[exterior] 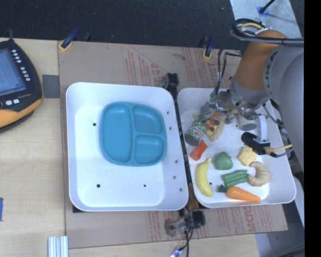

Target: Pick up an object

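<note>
- The table (27, 170) is pale wood grain, smooth, with a sheet of brown cardboard (123, 63) laid flat under both bins; blue clamps pin the sheet at its far edge.
- The arm (262, 63), matt grey with a glossy orange band, comes in from the right and bends down over the far part of the right bin.
- The left bin (80, 143) is a shallow white plastic tray with rounded corners and a low lip. Bare floor runs all round the plate in it.
- A teal plate (132, 134), smooth plastic, oval and split into three compartments, lies flat in the middle of the left bin, apart from every wall.
- The right bin (278, 197) is the same white tray, touching the left one along their shared rim. Its floor is crowded; the only open patches are along the left wall and the near right corner.
- The jaws (220, 111) hang low over the far left part of the right bin, among cables and metal parts; I cannot tell whether they are spread or closed.
- A dark jar (195, 133) with a printed label lies tilted just below the jaws, beside a pizza slice toy (214, 127).
- A yellow banana (203, 178), curved and glossy, lies near the left wall.
- An orange carrot (243, 195), tapered, lies along the near rim, with a ridged green pickle (234, 178) just behind it.
- A tan croissant (260, 173) curls near the right side, below a bumpy yellow corn piece (246, 155).
- A rounded green pepper (222, 160) sits mid-bin.
- A small red-orange block (198, 150) lies just under the jar.
</note>
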Action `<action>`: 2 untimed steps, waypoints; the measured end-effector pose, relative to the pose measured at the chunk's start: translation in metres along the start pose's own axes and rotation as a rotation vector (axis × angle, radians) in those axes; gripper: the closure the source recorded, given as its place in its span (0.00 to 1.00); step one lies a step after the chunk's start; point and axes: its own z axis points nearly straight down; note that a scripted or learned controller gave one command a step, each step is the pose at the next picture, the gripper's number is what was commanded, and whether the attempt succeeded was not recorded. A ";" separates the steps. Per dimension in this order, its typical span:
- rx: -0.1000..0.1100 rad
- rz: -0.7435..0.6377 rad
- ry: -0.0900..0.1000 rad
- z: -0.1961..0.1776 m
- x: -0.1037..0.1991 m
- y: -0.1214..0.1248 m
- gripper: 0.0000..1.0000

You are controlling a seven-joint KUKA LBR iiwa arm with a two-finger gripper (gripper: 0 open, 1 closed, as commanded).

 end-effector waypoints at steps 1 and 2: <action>-0.001 -0.002 0.000 -0.012 -0.001 0.001 1.00; -0.001 0.001 0.002 -0.101 0.038 -0.059 1.00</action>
